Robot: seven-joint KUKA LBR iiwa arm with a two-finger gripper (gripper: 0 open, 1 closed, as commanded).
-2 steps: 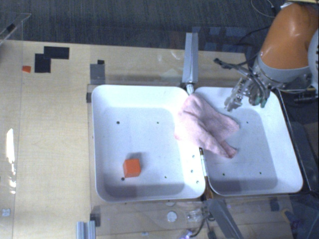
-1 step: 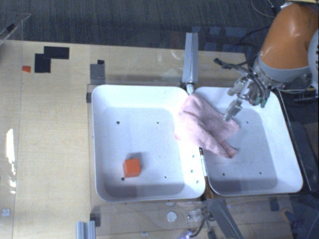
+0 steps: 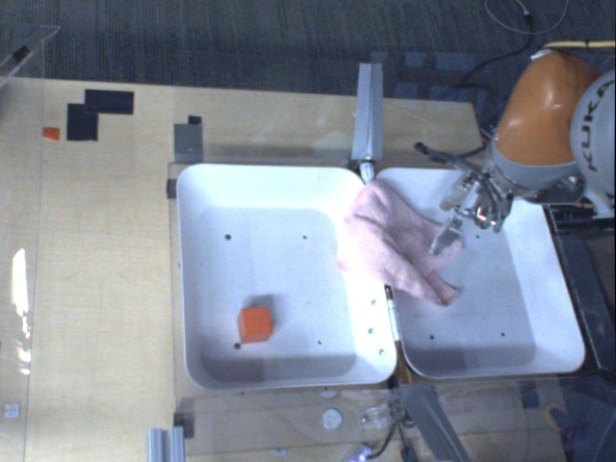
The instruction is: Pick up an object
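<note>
Nearest the camera, at the lower edge of the view, the pale wooden counter [image 3: 87, 287] runs beneath two shallow white bins set side by side. Toward 7 o'clock from the middle of the view, a small orange block [image 3: 255, 324] sits on the floor of the left bin [image 3: 207, 258], well apart from everything else and close to that bin's near wall. At about 3 o'clock from the block, a pink cloth [image 3: 390, 248] lies crumpled across the shared rims, most of it spilling into the right bin [image 3: 520, 325] and one part draped over into the left bin's far right corner. Just beside the cloth's right edge, at roughly 2 o'clock from the middle of the view, the end effector [image 3: 452, 237] hangs low over the right bin, its tip close against the cloth; whether its fingers are parted or closed, and whether any fabric is caught between them, cannot be told. Farther back, at the upper right, the arm's orange band [image 3: 539, 104] rises above the grey wrist.
</note>
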